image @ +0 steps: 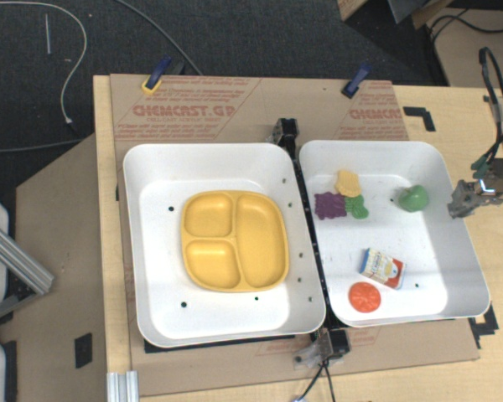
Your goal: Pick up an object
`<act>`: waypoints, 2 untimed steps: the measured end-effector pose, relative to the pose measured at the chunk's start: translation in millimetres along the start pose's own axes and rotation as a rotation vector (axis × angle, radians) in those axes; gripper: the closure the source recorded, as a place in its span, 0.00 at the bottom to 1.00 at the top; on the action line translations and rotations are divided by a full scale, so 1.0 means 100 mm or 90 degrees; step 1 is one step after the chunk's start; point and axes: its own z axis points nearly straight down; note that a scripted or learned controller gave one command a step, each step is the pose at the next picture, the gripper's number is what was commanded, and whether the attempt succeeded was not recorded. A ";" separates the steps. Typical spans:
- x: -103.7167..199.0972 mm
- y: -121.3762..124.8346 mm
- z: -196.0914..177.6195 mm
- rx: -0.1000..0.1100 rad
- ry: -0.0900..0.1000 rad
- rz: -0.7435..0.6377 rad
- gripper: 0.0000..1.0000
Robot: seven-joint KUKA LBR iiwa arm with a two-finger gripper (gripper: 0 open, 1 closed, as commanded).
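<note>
The right bin (457,262) holds several small items. A purple toy (329,205) lies at its left beside a yellow piece (348,182) and a small green piece (357,209). A round green object (414,198) lies near the bin's right wall. Lower down are a small white, blue and red carton (381,268) and an orange-red disc (365,297). My gripper (472,198) shows as a grey metal part at the right edge of the view, just outside the right bin's rim, right of the green object and touching none of the items.
The left bin (151,224) holds a yellow divided plate (235,240). Both bins rest on a cardboard sheet (235,107) held by two blue clamps at the back. Cables (490,82) hang at the far right.
</note>
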 end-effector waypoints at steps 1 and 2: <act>0.47 0.22 -0.04 0.003 0.002 -0.001 1.00; 1.02 0.41 -0.06 0.003 0.002 -0.003 1.00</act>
